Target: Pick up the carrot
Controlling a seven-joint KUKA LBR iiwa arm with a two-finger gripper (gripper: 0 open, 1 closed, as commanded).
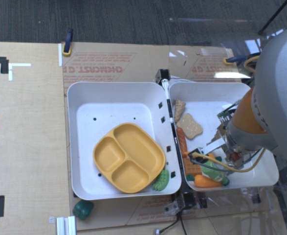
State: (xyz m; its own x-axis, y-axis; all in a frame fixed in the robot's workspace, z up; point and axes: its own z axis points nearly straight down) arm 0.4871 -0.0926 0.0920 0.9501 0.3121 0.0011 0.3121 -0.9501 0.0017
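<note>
Right bin: carrot at near edge, lying flat beside a green vegetable; bread slice farther back. Pincer low over the near items (jaw state: cannot tell). Left bin: yellow divided plate, green item at its near-right rim
</note>
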